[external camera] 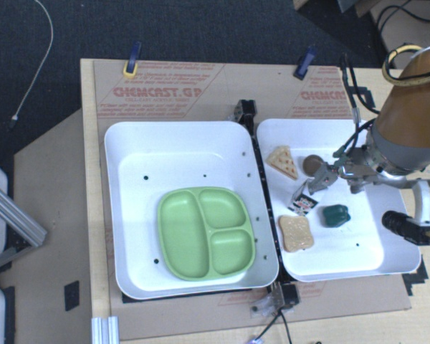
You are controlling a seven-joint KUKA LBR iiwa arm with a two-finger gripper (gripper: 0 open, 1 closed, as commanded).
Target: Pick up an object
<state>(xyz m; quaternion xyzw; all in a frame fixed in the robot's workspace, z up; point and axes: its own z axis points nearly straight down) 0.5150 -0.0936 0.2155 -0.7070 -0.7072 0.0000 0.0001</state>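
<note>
the object to be picked has not been lifted yet, as far as this view shows; every item lies on the floor of the right bin [394, 260]. the candidates are a tan wedge [284, 162] at the far left of that bin, a small brown round piece [312, 165] just right of it, a small dark-and-white packet [302, 205] near the middle, a dark green lump [336, 216] to the right of the packet, and a tan toast-like slab [296, 233] on the near side, close to the bin's left wall.

the gripper [308, 190] reaches in from the right, angled down and leftward, its tip just above or touching the packet, between the brown piece and the slab. the fingers look close together, a narrow stance, but whether they have closed on the packet i cannot tell; the tip and the packet overlap and the detail is too small. nothing is plainly raised between them.

the left bin [129, 156] holds a pale green divided plate [204, 231], well apart from the arm.

my judgement: the approach is done and the arm stands at the grasp point. what is left is a sure close on the packet and a lift clear of the bin floor. the packet is small and flat, so a slip or a miss seems possible.
</note>
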